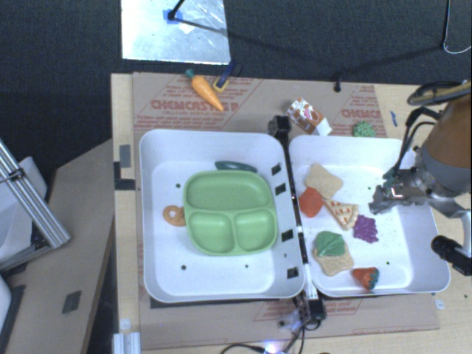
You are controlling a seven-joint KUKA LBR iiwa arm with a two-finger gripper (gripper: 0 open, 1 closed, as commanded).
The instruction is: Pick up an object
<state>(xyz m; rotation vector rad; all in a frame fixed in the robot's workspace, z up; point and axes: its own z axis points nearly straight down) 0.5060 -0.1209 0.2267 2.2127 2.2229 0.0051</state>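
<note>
We start with the bench (147,94), which carries two shallow white bins side by side: the left bin (158,198) holds a green divided plate (228,212) with a small orange ring (174,215) just beside its left edge, and the right bin (413,264) holds the toy food we can choose from. The arm (450,146) reaches in from the right and its gripper (383,200) hovers over the right bin's middle, nothing between its fingers; whether they are apart or together we cannot tell from this slant. The nearest candidate is the purple grape bunch (365,228), just below and left of the gripper, standing clear of the bin wall. Close by lie the waffle wedge (342,212), touching or nearly touching the red piece (310,202), the pale bread slice (323,177) further back, the sandwich with green lettuce (331,251) and the strawberry (366,276) near the front rim. To do this step well, we judge it best to commit to the grapes: centre over the bunch, come straight down, and close across its narrower side so the waffle is not nudged. We would avoid the flat bread and waffle, which probably offer little to pinch. The bunch is lumpy and may roll, so a low, square grasp seems safest.
</note>
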